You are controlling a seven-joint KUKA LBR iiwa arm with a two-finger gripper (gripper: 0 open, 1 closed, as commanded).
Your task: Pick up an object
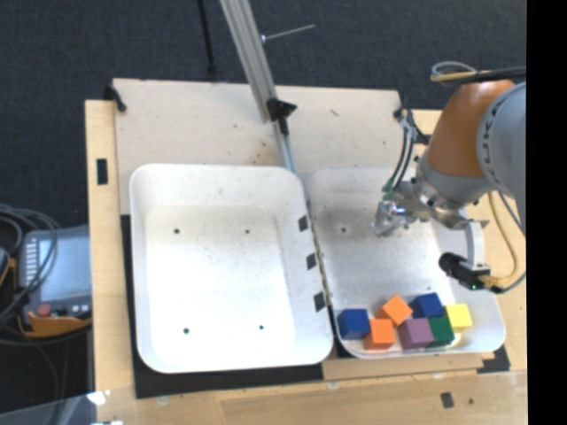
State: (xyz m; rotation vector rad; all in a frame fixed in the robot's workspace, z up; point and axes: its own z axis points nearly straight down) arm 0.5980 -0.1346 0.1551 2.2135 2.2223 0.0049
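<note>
Several small coloured blocks lie clustered at the near edge of the right bin (354, 237): a blue block (353, 322), two orange blocks (396, 309) (382, 331), a purple block (415, 333), a green block (441, 330), a second blue block (428, 305) and a yellow block (458, 316). My gripper (388, 219) hangs over the middle of the right bin, well behind the blocks. Nothing shows between its fingers.
The left bin (221, 264) sits beside the right one, its floor showing only small dark marks. A slanted metal pole (252, 56) rises from the back of the bench. Cables run along the arm's right side. A grey device (53, 268) sits off the bench at far left.
</note>
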